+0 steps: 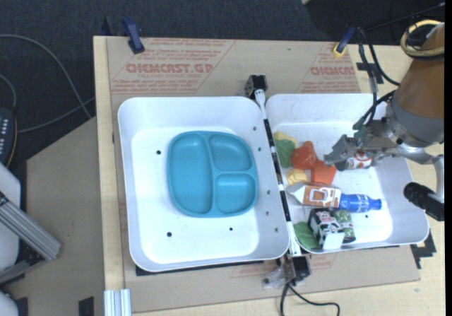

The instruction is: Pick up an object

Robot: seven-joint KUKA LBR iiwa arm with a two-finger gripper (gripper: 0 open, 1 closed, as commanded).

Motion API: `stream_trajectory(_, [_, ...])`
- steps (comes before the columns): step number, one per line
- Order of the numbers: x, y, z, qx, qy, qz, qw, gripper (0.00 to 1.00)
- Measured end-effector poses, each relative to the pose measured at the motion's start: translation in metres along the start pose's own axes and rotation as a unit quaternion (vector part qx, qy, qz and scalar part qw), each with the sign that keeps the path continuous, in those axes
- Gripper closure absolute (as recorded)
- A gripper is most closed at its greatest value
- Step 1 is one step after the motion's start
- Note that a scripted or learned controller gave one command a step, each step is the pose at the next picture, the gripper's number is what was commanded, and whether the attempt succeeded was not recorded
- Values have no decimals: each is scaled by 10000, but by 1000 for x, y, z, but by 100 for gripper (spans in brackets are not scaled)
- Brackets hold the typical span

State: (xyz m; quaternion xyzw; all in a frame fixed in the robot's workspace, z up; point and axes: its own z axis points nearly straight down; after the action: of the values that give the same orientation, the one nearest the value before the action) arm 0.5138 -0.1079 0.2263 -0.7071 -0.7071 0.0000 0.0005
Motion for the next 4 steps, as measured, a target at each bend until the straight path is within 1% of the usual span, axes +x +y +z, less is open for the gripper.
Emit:
stream_trajectory(1, [-2,7,126,11,3,4,10000,0])
stream_trajectory(2, [9,-19,141,-21,-7,2,10000,0])
stream_trajectory(3, [12,-34,142,-11,-2,2,10000,0])
stream_trajectory(4, [12,-34,132,-19,-3,5,10000,100])
